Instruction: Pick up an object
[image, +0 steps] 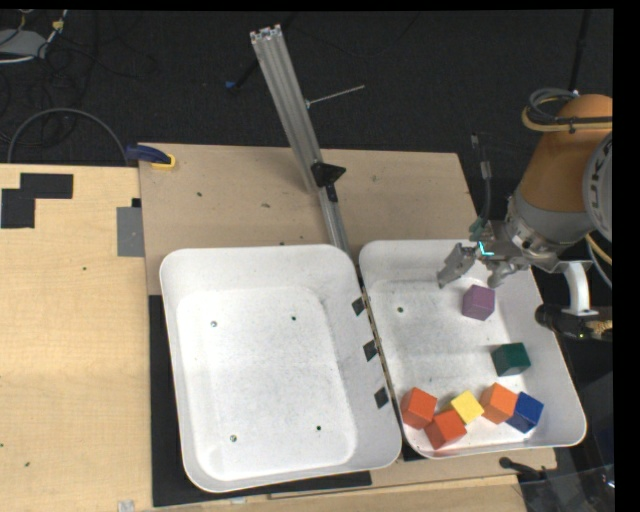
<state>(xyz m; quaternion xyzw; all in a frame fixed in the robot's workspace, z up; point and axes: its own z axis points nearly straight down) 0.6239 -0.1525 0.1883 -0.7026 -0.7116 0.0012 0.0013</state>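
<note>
On the left, the surface (70, 330) is bare light wood with a few dark patches, and beside it the left bin (190, 275) holds nothing to grasp. A metal rail (300, 130) slants down toward the seam between the two bins. The right bin (395, 260) carries all the candidates: along its near edge sit two orange blocks (419, 406), a red block (447, 427), a yellow block (467, 407) and a blue block (526, 411), packed close together, with a green block (511, 357) a little farther back. Nearest the arm is the purple block (478, 301), standing alone, and it looks like the intended target. The gripper (476, 268) hangs just above and behind it, fingers spread apart and pinching nothing. The risk, as I judge it, is misalignment: the gripper seems offset toward the block's far-left corner, so a straight descent could land a finger on top of the block or nudge it aside, and the fingers would then close on air.
</note>
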